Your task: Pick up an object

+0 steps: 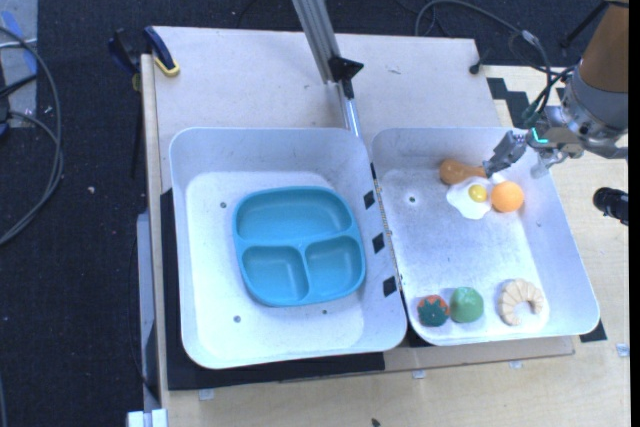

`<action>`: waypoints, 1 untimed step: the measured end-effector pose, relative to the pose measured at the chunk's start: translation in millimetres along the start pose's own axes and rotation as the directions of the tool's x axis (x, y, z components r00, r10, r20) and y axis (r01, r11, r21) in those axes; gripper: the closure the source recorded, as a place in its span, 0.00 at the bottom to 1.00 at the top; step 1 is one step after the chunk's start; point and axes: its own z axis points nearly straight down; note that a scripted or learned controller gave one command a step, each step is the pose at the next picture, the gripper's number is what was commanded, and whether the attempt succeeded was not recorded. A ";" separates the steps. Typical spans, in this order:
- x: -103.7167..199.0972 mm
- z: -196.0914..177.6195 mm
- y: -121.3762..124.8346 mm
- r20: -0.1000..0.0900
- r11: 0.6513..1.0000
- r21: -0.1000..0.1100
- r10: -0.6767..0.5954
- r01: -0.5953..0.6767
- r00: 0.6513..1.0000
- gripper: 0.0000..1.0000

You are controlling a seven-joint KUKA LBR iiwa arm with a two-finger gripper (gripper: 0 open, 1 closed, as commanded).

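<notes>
In the right bin [560, 245] lie a fried egg toy [470, 199], an orange ball [508, 197] beside it, and a brown piece [458, 172] just behind the egg. Near the bin's front edge sit a red-and-green fruit [432, 310], a green ball [466, 304] and a tan croissant [522, 301]. My gripper [520, 155] hangs at the bin's far right, just above and behind the orange ball, with nothing visibly between its fingers.
The left bin [200, 215] holds a blue three-compartment plate [298, 244]. A slanted metal pole [310, 5] runs down to the gap between the bins. Cables lie on the dark floor around the bench.
</notes>
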 end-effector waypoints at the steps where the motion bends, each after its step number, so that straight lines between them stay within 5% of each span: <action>1: 0.0 -1.0 0.5 0.000 1.000 -0.002 0.000 0.000 1.000 0.00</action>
